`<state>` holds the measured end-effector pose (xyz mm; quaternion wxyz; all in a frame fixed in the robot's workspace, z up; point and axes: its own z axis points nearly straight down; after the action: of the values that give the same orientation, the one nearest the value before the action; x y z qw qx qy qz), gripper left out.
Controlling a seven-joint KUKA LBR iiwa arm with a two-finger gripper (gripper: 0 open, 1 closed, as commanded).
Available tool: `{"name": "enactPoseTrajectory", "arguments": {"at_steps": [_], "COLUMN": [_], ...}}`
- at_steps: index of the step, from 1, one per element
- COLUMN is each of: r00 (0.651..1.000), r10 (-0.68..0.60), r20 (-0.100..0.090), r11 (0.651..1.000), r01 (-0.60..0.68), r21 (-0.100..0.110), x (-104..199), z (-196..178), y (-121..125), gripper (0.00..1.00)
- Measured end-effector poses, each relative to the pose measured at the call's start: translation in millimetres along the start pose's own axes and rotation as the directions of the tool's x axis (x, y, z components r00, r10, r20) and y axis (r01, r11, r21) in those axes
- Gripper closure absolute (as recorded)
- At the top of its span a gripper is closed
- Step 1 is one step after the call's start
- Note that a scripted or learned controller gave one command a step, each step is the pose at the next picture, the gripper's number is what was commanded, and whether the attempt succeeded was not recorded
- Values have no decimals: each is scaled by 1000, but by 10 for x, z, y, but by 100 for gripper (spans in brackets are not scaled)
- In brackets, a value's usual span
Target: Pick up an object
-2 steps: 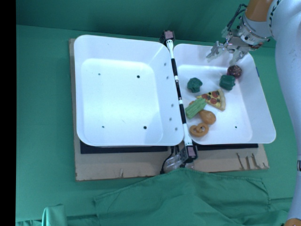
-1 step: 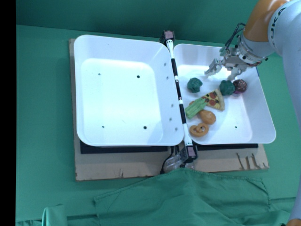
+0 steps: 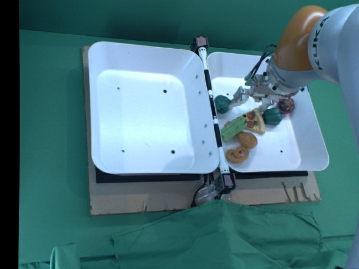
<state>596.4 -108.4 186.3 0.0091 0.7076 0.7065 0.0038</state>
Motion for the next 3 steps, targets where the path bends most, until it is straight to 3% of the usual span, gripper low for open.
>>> {"name": "enactPoseTrajectory", "arguments": {"at_steps": [2, 3], "r00": [1000, 1000], "r10": [3, 7], "r20": [0, 2], "r11": [1000, 1000], "r01": [-3, -7], "r21": [-7, -14], "x": [120, 104], "z": [-12, -137], "y": [-937, -923], "gripper": [0, 100]}}
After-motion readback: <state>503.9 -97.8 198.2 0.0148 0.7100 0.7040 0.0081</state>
